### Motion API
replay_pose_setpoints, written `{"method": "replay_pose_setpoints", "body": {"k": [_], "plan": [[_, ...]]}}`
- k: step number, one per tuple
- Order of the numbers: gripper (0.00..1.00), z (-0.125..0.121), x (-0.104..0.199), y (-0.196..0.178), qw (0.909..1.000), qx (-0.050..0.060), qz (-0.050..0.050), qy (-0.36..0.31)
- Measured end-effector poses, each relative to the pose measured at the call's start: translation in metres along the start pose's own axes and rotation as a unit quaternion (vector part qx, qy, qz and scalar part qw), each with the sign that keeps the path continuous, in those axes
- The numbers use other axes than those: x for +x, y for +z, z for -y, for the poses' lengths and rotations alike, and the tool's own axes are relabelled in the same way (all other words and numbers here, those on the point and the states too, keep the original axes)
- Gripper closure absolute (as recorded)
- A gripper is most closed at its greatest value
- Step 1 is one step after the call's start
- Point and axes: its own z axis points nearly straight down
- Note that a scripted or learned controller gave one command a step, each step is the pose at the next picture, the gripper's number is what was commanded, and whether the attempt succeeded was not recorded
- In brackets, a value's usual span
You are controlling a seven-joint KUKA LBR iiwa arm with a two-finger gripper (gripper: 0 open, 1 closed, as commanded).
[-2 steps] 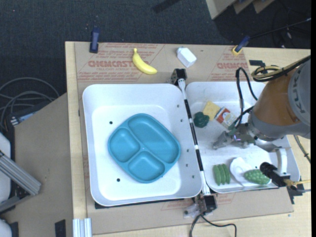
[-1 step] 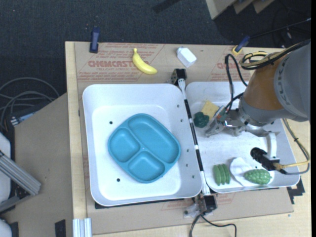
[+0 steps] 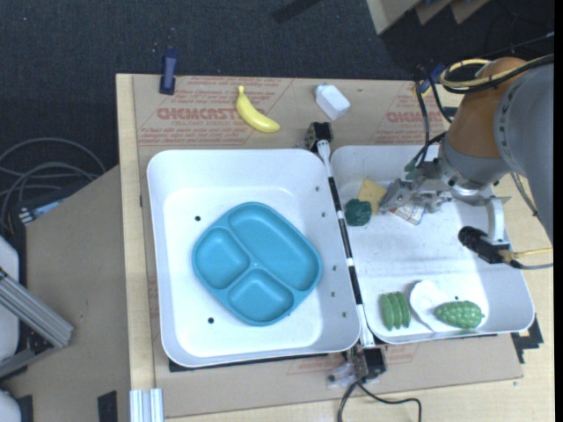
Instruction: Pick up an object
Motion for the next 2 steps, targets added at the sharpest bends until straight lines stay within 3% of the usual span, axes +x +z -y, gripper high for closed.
{"method": "replay_pose_setpoints", "body": {"k": [1,2], "plan": [[0.00,-0.046,0.010,-0.027,1.0000,0.000,0.000,-0.001],[0.00,0.027,0.004,0.001,1.0000,0.002,-0.001,0.000]]}}
